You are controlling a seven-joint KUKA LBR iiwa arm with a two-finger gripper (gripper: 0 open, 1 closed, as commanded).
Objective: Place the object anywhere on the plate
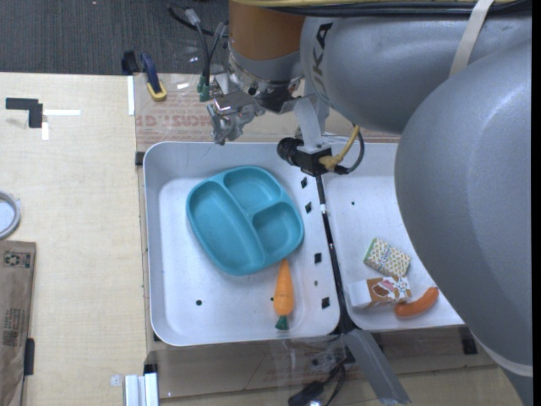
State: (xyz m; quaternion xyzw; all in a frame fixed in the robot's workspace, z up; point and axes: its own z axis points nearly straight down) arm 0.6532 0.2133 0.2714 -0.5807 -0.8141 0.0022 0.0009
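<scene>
Gripper (226, 123) sits above the far rim of the left bin (165, 252), just beyond the plate (245, 218). Can't tell how wide it stands; nothing visibly between its tips, so I read it as empty.

Plate as landmark:
- Blue, three compartments, lying flat in the middle of the left bin, turned a bit off square. All compartments bare.
- Toy carrot (284, 290) lies just beside the plate's near edge, orange body toward the plate, green top pointing away. Touching the rim or a hair off, can't tell. Likely the task object, since it's the one loose thing in the plate's bin. Not on the plate yet.
- Right bin (372, 197), across the divider from the plate, holds a patterned packet (387, 257), a small printed carton (385, 292) and an orange sausage-like toy (417, 304), bunched at its near end, well apart from the plate.

Arm bulk covers most of the right bin, so there may be more in there.

Judgement: pick not started. Carrot lies flat and narrow near the bin's front wall, so wall clearance could be tight. Plate is a wide target, any compartment works.
</scene>
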